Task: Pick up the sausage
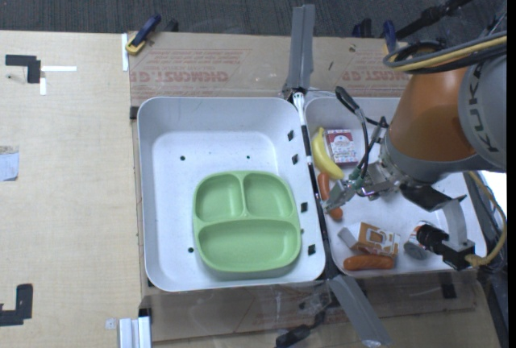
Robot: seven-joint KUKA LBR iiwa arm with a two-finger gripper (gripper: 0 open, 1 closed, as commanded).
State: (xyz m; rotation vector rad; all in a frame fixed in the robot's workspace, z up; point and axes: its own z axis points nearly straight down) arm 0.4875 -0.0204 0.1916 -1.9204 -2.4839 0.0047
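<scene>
The sausage (pixel 369 262) is lying unlifted near the right bin's (pixel 318 177) front edge; the gripper (pixel 340 197) is being held low by the left wall, its state impossible to tell.

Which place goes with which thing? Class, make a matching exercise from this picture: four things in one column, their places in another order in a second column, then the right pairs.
Things:
1. green plate
2. banana
3. sausage
4. red and white box

Places:
A. near the front wall of the right bin
B. in the left bin
C. at the back of the right bin, right of the banana
D. along the right bin's left wall

Pairs: 1-B, 2-D, 3-A, 4-C
</scene>
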